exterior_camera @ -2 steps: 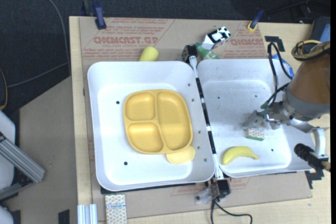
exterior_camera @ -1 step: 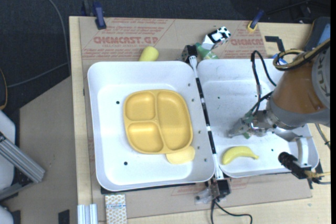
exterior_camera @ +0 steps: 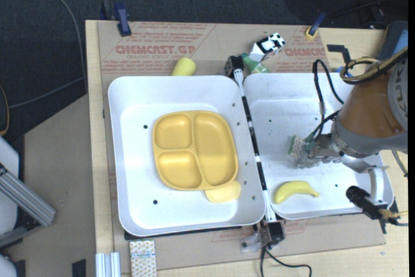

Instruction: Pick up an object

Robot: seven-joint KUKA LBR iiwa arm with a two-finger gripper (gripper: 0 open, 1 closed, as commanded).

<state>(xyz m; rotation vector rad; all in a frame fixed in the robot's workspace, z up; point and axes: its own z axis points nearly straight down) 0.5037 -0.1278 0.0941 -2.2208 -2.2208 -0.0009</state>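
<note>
Gripper (exterior_camera: 303, 151) sits low in the right bin (exterior_camera: 279, 91), its finger state hidden from this angle, just above the banana (exterior_camera: 295, 191) near the front wall, so I judge this the approach step, calling next for a descent onto the fruit.

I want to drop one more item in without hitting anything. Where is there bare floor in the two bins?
Right bin: its far half is bare, from the divider to the arm. Crowded near the front, where the hand hangs just above the banana. Left bin: the yellow tray fills the middle, leaving bare margins.
</note>
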